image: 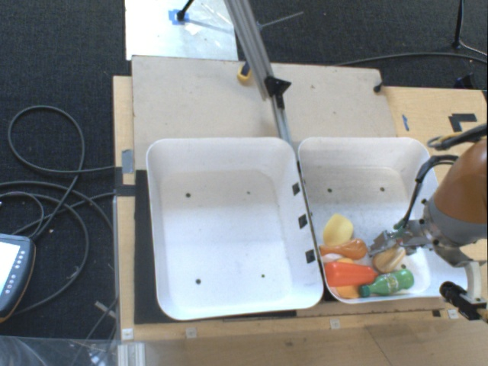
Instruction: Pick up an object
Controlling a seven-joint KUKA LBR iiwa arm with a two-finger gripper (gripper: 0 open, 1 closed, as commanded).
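Observation:
Toy foods lie heaped in the near corner of the right bin (358, 166): a yellow piece (338, 229), an orange drumstick-like piece (345, 249), a red-orange carrot (351, 272), a green bottle (389, 283) and a tan bread-like piece (390, 259). My gripper (390, 244) reaches in from the right, low over the pile, its metal fingers right at the tan piece. The arm's orange band (462, 191) rises behind it. The view does not let me tell how the fingers stand or whether anything is held.
The left bin (221, 227) lies beside the right one, with a dividing rim carrying black clips (303, 221). A grey pole (255, 44) slants down from the top to the bins' far edge. Cables and a handheld pendant (14, 269) lie on the floor at left.

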